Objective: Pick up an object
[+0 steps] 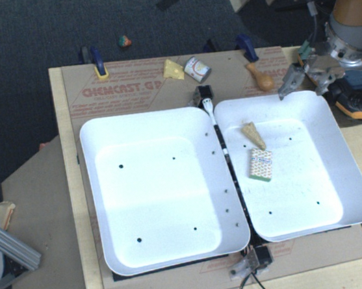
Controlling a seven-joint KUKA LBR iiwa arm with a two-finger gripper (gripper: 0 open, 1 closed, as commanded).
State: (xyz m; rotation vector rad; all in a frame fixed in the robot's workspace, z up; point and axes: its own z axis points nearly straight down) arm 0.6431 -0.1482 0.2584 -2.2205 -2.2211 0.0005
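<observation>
Two white bins sit side by side on the worktop (160, 84), which is a brown board with red letters on it. The left bin (103, 150) has a few small black dots on its floor. The right bin (329, 175) holds two things. One is a small flat block (261, 165) with a speckled top and a green edge. It lies near the middle of the bin, a bit toward the left wall. Just above it lies a small tan cone-shaped piece (253, 135), tilted, with its thin end pointing up and left. The two are very near each other, and I cannot tell if they touch.

The arm comes in from the top right corner. Its orange band (350, 5) is at the edge of the view. The gripper (305, 74) hangs over the top right corner of the right bin, near its rim. It is well apart from the block and the cone. The jaws look spread apart, one to the left and one to the right, with nothing between them.

Behind the bins, some things lie on the board. There is a yellow piece (172, 70), a small white and grey box (197, 69) just beside it, and a brown wooden thing (260, 77) shaped like a pear. Two blue clamps (97, 59) hold the back edge of the board. A tiny coloured thing (125, 41) lies on the dark floor behind the worktop.
</observation>
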